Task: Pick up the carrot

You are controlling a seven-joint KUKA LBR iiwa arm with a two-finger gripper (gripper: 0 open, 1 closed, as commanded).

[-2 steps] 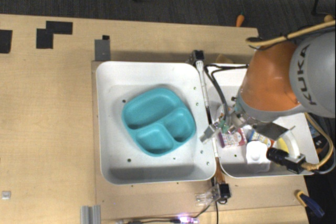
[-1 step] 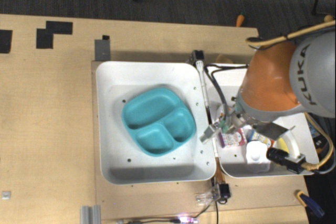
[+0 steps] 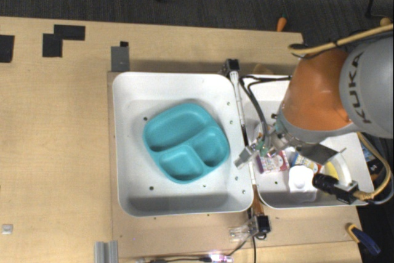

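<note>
My gripper (image 3: 263, 151) is down inside the right bin (image 3: 308, 203), near its left wall, with the orange-banded wrist directly above it. The wrist and arm cover most of this bin and hide what lies under them. Right beside the gripper lies a pink and purple packet (image 3: 272, 162). A white bottle (image 3: 299, 180) lies just past it toward the bin's front edge. A bit of a yellow object (image 3: 332, 167) pokes out from under the arm.
The left bin (image 3: 129, 132) holds a teal divided plate (image 3: 184, 141) at its middle. A narrow wall separates the two bins just left of the gripper. Cables run along the right bin's back left corner (image 3: 249, 86).
</note>
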